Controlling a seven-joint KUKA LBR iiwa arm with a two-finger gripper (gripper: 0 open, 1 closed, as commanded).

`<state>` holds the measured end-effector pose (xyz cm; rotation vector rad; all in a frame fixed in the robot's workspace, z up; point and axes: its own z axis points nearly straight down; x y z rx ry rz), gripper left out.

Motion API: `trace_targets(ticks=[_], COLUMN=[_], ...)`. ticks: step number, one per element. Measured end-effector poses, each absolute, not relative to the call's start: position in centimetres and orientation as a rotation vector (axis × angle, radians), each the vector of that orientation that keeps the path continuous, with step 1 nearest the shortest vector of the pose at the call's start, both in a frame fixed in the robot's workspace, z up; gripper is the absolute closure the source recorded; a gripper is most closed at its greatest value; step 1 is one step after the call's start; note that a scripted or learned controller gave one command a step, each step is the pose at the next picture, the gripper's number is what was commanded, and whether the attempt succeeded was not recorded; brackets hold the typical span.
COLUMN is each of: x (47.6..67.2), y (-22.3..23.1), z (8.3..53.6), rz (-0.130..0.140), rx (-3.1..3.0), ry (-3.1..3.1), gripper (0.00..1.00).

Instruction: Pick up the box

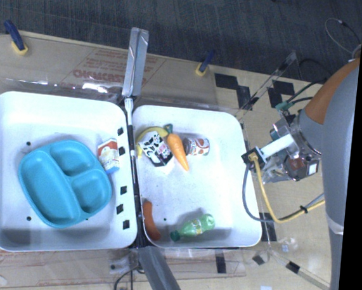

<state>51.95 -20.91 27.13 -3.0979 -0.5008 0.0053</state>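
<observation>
A small red and white box (108, 154) lies in the left bin (19, 109), at its right side, touching the upper right corner of a blue divided tray (63, 181). My gripper (280, 158) hangs to the right of the right bin (234, 124), just outside its rim and far from the box. Its wrist hardware and a yellow cable cover the fingertips. Nothing shows in its grasp.
The right bin holds a banana (151, 134), a black and white patterned pack (157, 150), a carrot (179, 150), a small can (198, 146), a green bottle (193, 227) and a brown sausage (149, 221). A metal divider (135, 60) stands between the bins.
</observation>
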Motion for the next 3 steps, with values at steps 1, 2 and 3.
trace_targets(ticks=[1,2,3], x=[52.0,52.0,52.1], y=[-20.7,-20.6,-20.4], z=[28.0,28.8,29.6], rz=[0.014,0.022,0.03], rx=[-3.092,-3.086,-3.08], ry=[-0.515,-0.53,-0.546], gripper=[1.0,1.0,1.0])
